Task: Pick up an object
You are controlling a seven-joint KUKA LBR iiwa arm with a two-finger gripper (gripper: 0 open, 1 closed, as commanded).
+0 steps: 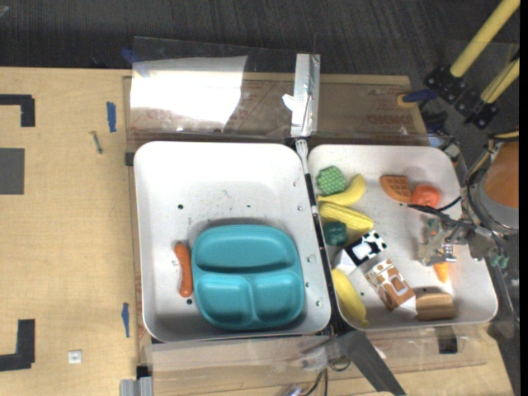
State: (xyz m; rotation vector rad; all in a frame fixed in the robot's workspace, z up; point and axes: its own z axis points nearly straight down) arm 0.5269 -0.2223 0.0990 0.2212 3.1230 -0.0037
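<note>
Camera view: the gripper [442, 252] hangs over the right bin [470, 221] (near its right wall), just above a small orange carrot [444, 272]; I cannot tell its state. A teal tray [246, 275] fills the left bin [157, 221].

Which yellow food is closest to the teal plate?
The banana at the right bin's near-left corner, beside the teal tray. The corn and other banana lie farther back.

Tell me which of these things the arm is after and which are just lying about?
Job: gripper over the right bin; small orange piece below it; waffle, corn, bananas.
Lying about: teal tray, sausage, left bin.
</note>
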